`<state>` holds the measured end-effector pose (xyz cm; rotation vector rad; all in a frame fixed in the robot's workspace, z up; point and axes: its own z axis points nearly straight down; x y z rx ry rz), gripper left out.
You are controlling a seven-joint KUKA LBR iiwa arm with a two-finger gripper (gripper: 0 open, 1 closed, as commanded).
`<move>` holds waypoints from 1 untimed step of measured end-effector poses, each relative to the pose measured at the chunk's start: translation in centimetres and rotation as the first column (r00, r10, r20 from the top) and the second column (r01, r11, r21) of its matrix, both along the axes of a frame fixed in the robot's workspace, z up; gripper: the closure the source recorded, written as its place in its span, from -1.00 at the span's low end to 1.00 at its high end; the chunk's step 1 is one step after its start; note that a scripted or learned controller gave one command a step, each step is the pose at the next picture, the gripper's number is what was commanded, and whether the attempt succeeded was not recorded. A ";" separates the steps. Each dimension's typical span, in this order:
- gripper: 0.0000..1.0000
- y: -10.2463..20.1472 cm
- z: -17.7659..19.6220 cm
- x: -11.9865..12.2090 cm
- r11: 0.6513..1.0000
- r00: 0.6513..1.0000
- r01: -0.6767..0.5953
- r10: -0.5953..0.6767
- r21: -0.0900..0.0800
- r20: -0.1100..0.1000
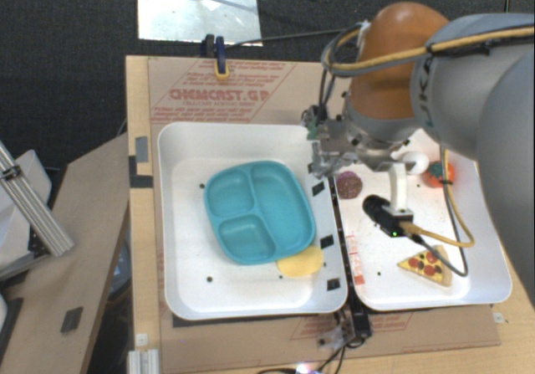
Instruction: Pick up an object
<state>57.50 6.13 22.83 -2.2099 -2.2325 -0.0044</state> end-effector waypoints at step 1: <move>1.00 4.9 -1.0 -1.3 1.000 1.000 0.001 -0.001 -0.001 -0.002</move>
